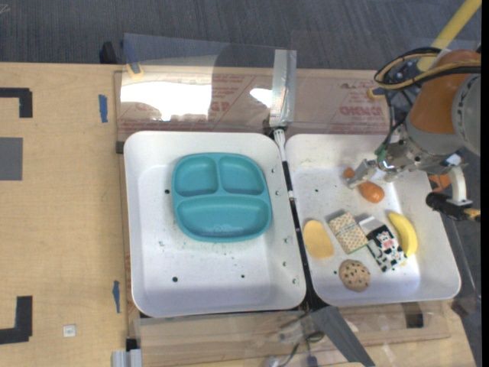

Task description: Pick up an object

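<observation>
From the camera view, I see my gripper (380,167) low over the right bin (439,281), near its far edge. An orange ball-like object (372,193) lies just beside and in front of the jaws, toward the bin's near edge; it looks roundish, with no clear long axis. A smaller orange piece (349,173) sits just left of the jaws. I think the jaws are slightly parted and hold nothing, though glare makes that hard to tell for certain.

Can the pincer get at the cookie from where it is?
Probably yes. The cookie lies uncovered near the right bin's front edge, apart from the card and banana; the pincer hovers further back.
</observation>
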### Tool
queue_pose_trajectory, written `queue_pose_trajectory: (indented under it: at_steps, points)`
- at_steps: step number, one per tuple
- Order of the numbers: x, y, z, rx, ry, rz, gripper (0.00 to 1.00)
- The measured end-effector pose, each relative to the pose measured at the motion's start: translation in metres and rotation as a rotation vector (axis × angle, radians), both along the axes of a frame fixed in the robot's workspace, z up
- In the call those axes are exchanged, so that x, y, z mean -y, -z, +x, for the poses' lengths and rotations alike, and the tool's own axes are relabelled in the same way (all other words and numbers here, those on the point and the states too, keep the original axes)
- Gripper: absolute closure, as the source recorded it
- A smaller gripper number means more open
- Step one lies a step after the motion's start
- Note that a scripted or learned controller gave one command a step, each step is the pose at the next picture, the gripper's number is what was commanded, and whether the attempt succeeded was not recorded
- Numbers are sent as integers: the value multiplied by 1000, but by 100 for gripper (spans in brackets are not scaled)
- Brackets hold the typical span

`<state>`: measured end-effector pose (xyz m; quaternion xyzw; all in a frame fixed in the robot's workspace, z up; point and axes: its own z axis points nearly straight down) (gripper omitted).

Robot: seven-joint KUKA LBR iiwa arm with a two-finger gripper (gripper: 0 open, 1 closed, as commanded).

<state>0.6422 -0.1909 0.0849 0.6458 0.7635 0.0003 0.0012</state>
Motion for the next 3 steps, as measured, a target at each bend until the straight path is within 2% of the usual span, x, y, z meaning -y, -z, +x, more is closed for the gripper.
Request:
queue_pose_trajectory:
  at_steps: [1,2,3]
  points:
    - [-24,-19,26,1,0,1,0]
    - [-32,-1,-32,0,-244,1,0]
    - [-27,-22,-24,0,-305,0,0]
